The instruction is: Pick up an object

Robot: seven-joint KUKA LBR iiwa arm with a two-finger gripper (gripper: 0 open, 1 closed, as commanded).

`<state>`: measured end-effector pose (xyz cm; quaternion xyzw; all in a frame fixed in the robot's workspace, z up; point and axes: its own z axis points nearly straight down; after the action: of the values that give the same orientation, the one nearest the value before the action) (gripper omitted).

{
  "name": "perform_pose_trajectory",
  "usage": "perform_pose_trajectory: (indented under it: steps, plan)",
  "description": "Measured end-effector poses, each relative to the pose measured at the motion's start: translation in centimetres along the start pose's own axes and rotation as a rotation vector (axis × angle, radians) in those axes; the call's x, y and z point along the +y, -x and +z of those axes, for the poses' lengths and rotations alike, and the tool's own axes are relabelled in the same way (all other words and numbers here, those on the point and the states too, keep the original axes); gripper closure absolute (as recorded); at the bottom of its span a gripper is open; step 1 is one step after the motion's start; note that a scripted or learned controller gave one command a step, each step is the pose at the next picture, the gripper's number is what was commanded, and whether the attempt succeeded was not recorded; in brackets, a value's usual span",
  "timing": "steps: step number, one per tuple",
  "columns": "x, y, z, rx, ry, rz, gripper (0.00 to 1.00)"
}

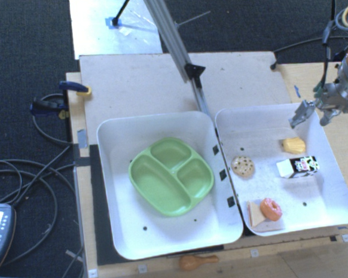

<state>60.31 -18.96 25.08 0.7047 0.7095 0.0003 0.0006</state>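
Objects for picking lie in the right shallow white bin (341, 209): a small pale yellow lump (294, 146) near the far side, a round tan cookie with dark specks (243, 166) towards the bin's left wall, a white carton with black markings (297, 167) lying on its side just below the yellow lump, and an orange ring doughnut (270, 209) resting on a tan flat square (255, 214) near the front. Left shallow white bin (118, 230) contains a light green plastic tray with three compartments (171, 176). Two-finger gripper (313, 113) hangs above the right bin's far right corner, near the yellow lump, holding nothing; fingers spread apart.
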Motion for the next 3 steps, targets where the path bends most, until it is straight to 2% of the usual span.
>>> perform_pose_trajectory:
  steps: [1, 2, 3]
  plan:
    - [0.0, 0.0, 0.0, 0.0, 0.0, -0.001, 0.0]
    - [0.3, -0.7, 6.0, 0.001, -0.005, -0.002, 0.0]
    - [0.3, -0.6, 10.2, 0.001, -0.004, 0.004, 0.0]
